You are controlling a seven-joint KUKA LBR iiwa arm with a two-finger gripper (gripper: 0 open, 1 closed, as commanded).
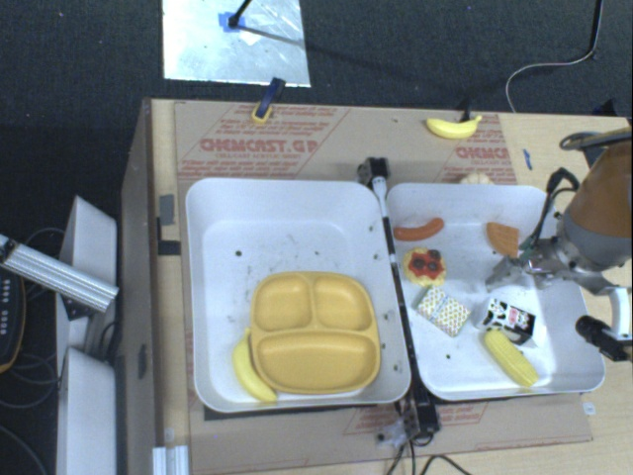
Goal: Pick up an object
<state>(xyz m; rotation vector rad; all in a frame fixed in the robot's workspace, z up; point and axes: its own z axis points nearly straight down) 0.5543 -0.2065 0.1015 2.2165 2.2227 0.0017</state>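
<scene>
Gripper [514,268] low in right bin [465,198]; finger state cannot be told. Black-and-white carton [509,317] just nearside: probably light, stiff, best pinched across its flat sides.

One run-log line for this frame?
gripper: over right white bin, fingers unclear | nearest: black-and-white packet | grasp: none seen | left white bin: yellow compartment tray

Probably robotics lab: bench [326,132] with white bins [213,265], loose cables [554,62]
</scene>
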